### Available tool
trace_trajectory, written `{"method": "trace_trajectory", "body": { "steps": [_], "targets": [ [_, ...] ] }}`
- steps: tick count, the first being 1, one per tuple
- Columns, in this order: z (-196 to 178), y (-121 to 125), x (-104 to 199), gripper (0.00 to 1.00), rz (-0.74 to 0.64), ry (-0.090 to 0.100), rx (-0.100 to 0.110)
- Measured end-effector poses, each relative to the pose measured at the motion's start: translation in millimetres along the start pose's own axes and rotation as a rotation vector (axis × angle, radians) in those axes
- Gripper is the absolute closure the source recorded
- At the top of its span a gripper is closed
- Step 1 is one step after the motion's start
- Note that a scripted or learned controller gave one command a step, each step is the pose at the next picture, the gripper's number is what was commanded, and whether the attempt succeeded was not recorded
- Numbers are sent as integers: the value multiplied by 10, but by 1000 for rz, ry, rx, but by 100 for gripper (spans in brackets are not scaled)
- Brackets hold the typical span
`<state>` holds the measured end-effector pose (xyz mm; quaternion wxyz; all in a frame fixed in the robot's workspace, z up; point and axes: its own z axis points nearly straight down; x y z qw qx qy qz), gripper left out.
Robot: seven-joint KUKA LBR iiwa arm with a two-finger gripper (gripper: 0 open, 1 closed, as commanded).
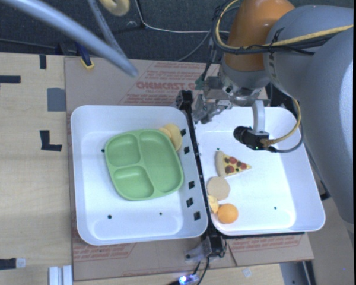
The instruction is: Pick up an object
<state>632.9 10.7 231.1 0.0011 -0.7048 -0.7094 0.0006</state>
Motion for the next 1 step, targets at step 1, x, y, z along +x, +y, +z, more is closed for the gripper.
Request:
{"method": "trace_trajectory", "body": {
  "steps": [1],
  "targets": [
    [-24, -147, 598, 100, -1, 1, 0]
  ]
}}
